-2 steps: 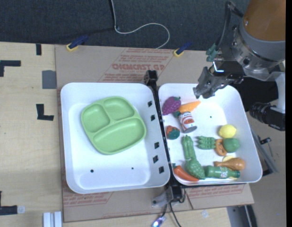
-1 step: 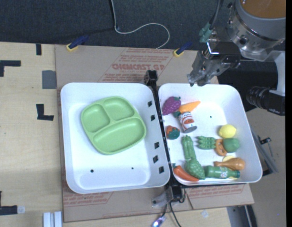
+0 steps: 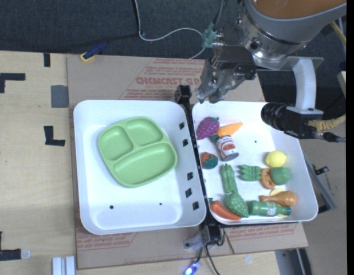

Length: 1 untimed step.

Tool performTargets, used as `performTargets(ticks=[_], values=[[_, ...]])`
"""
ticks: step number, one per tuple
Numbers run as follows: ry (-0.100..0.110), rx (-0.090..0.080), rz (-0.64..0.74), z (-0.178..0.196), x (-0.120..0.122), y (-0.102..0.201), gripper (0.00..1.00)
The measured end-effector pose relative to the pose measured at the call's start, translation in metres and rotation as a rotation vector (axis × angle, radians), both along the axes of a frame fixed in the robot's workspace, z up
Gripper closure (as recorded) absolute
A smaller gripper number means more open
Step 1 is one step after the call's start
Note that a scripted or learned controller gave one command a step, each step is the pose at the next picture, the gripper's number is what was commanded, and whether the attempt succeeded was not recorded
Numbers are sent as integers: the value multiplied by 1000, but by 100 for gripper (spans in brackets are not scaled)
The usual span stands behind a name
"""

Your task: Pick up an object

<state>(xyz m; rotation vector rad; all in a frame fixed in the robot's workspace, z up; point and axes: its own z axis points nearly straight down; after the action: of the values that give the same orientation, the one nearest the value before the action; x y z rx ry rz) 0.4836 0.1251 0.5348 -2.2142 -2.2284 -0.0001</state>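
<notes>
Two shallow white bins sat side by side on the tabletop [image 3: 28, 153]. The left bin [image 3: 91, 119] carried a green divided plate [image 3: 138, 150], lying flat and slightly turned. The right bin [image 3: 251, 136] held a scatter of toy foods: a purple bunch of grapes [image 3: 207, 126] near the far-left corner, an orange carrot [image 3: 230, 128] just beside it, a small red-labelled can [image 3: 227, 146] below those, and a yellow lemon [image 3: 275, 158] toward the right wall touching a green round fruit [image 3: 281, 175]. A green corn cob [image 3: 228, 179] lay near the middle, and a green bottle [image 3: 268, 209] rested along the near wall. The hand [image 3: 209, 94] hung above the far edge of the bins, over the divide between them, near the grapes but apart from them. Nothing was seen between its fingers; whether they were released or clenched could not be told.
</notes>
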Motion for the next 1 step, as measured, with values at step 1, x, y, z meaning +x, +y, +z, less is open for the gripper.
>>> performTargets(ticks=[1], values=[[16, -5, -7, -142, -1, -13, 100]])
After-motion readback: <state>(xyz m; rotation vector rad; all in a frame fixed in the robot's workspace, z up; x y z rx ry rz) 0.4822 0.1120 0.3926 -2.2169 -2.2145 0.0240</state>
